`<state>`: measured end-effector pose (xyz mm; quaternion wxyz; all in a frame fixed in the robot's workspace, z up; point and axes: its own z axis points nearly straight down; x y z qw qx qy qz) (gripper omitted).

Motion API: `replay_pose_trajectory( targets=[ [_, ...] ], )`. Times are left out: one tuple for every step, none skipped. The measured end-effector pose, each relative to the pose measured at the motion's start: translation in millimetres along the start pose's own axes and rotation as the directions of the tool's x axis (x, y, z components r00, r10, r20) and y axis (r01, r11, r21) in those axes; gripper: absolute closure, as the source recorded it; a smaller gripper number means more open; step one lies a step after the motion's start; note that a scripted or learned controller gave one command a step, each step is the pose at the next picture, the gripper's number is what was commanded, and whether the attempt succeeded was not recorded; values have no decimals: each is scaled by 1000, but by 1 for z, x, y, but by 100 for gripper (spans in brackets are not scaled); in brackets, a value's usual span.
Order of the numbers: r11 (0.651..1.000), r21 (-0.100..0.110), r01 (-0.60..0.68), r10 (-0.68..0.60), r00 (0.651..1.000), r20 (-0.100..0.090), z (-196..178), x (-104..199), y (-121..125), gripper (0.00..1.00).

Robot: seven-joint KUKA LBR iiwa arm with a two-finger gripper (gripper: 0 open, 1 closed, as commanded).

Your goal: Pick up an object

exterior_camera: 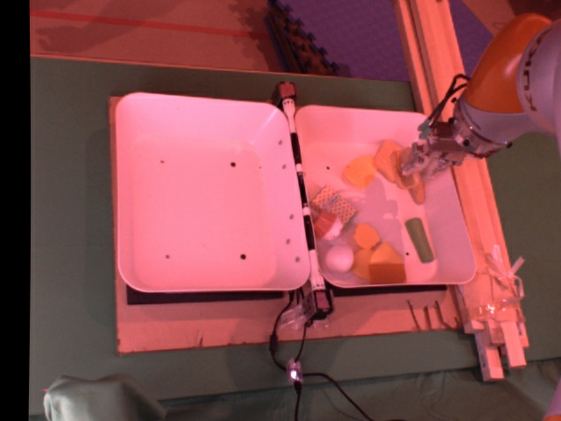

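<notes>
Under pinkish light, the grey arm [513,86] with its orange band reaches in from the right and hangs its gripper [419,167] low over the far right part of the right bin [456,235]. From where I stand the tool sits right on top of an orange piece [388,156] near the bin's back, and I cannot tell whether the gripper is open or closed, or whether it has anything. A second orange block [359,172] lies just left of that piece. Nearer the front, a green stick [420,239] lies along the right side, apart from the rest. The front left corner is crowded: a patterned pack [334,203] by the divider, a red and white item [327,224] just below it, a white ball [338,258] at the front edge, and two orange wedges [379,261] touching each other beside the ball. An orange lump [365,235] sits just behind them. The left bin [140,121] lies alongside, its floor marked with a few dark dots. A black and white rod [301,191] runs between the two bins, with a cable [298,358] trailing from its near end across the desk [88,358]. A timber rail [438,60] runs down the right.
</notes>
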<state>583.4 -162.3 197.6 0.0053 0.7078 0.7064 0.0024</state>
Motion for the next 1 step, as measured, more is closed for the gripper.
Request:
replay_pose_trajectory(
  targets=[
    [1000, -2, 0, 0, 1000, 0, -66, 2, 0, 100]
  ],
)
